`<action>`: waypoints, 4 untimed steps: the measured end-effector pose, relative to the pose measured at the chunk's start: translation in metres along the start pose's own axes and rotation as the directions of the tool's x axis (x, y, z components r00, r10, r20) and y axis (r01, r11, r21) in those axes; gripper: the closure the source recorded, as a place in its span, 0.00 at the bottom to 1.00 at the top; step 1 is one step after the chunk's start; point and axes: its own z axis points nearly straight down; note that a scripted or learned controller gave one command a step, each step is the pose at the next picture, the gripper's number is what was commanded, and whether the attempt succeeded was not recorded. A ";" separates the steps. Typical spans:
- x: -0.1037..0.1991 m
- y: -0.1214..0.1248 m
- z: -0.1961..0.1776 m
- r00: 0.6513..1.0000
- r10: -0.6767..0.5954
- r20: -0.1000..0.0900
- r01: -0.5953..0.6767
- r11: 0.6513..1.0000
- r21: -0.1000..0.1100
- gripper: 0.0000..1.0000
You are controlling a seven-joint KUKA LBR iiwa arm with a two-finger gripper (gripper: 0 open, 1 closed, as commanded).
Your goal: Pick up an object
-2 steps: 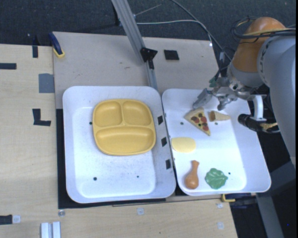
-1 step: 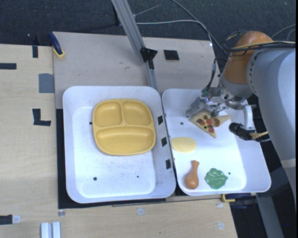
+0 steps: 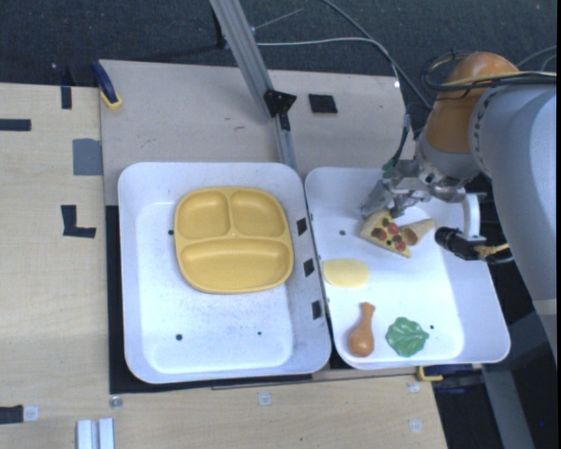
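Observation:
The right bin [image 3: 467, 321] holds several toy foods. A pizza slice [image 3: 395, 235] lies near its back, a pale yellow oval piece [image 3: 346, 272] sits left of centre, and an orange-brown drumstick [image 3: 361, 330] and a green leafy piece [image 3: 407, 337] rest near the front. My gripper [image 3: 391, 202] reaches in from the right and hangs right over the back edge of the pizza slice, very close to it or touching it. Whether it grips the slice is hidden.
The left bin [image 3: 150, 325] holds a yellow divided plate [image 3: 234, 239]. A slanted metal pole [image 3: 252, 54] stands behind the bins. The grey arm [image 3: 514, 157] covers the right bin's back right corner.

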 end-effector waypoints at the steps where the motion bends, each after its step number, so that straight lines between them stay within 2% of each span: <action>1: 0.003 0.000 -0.043 1.000 0.002 -0.002 -0.002 1.000 -0.004 1.00; 2: -0.001 0.003 -0.106 1.000 0.002 -0.001 -0.002 1.000 -0.006 1.00; 3: -0.001 0.004 -0.147 1.000 0.002 -0.002 -0.002 1.000 -0.006 1.00; 4: 0.062 -0.006 -0.143 1.000 -0.002 -0.003 0.002 1.000 0.000 1.00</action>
